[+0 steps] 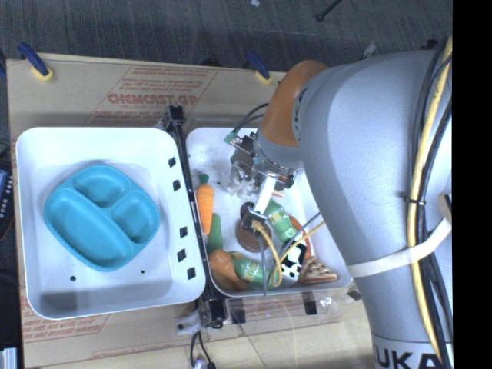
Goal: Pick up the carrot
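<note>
From the overhead camera view, red "CHEMCAST.GP" lettering reads on the brown sheet covering my counter (100, 91), behind the left bin (31, 206). That bin holds a smooth blue divided plate (101, 215). The carrot (205, 207), orange and tapered, lies in the right bin (201, 141) against the wall nearest the plate. My tool (247, 177) hangs just beside it, farther from the plate; its state I cannot tell.

carrot (204, 204): orange, green top | plate (101, 215): bright blue | bins (31, 206): white | arm (369, 175): grey, orange band | bench (100, 91): tan board, red print | clamps (34, 61): blue, yellow | toy (290, 263): black-and-white patches
</note>
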Controlling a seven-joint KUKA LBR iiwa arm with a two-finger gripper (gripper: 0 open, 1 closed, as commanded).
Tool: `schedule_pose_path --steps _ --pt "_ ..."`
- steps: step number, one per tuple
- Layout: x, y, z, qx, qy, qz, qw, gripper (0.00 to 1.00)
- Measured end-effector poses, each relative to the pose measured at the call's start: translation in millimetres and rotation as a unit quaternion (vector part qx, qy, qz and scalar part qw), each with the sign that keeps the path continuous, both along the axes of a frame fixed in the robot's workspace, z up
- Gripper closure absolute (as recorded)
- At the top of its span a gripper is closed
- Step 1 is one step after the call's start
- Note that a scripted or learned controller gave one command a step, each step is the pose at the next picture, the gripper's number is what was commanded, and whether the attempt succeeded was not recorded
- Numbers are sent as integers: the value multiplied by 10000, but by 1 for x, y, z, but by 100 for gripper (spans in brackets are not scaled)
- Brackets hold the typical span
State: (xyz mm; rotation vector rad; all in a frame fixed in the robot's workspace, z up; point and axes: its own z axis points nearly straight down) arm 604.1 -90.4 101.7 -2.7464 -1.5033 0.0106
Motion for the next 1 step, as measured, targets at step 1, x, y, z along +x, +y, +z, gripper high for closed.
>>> schedule_pose_path --steps 1 --pt "-113 88 91 3 -12 1496 9887 100"
